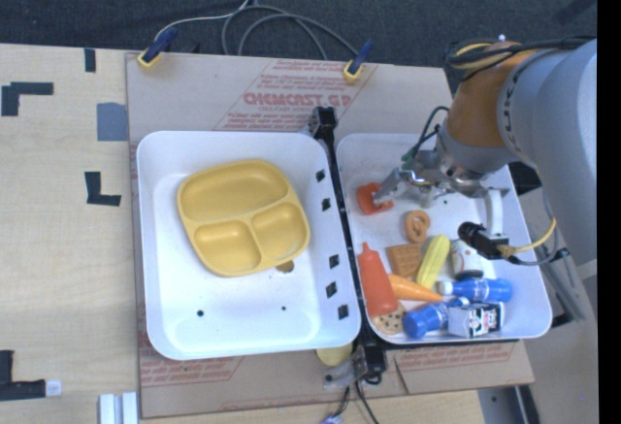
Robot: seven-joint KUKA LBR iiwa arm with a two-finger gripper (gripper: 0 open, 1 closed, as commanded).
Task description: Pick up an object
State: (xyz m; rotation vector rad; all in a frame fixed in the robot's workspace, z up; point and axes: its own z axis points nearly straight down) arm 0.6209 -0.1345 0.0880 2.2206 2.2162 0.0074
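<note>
My gripper (396, 186) is low over the upper part of the right bin (524, 315), just right of a small red-orange piece (369, 199) and close to touching it. I see nothing held in the gripper. Below it lie a brown pretzel (417, 225), a yellow corn cob (433, 259), an orange wedge (404, 260), a red bottle (376, 281), a carrot (419, 292), a blue bottle (471, 290), a blue cup (423, 320), a cookie (389, 322) and a black-and-white carton (475, 319). The arm covers the bin's upper right.
The left bin (155, 247) holds a yellow divided plate (243, 215). A black divider with clips (330, 218) runs between the bins. A black cable fitting (480, 240) hangs from the arm over the right bin's objects.
</note>
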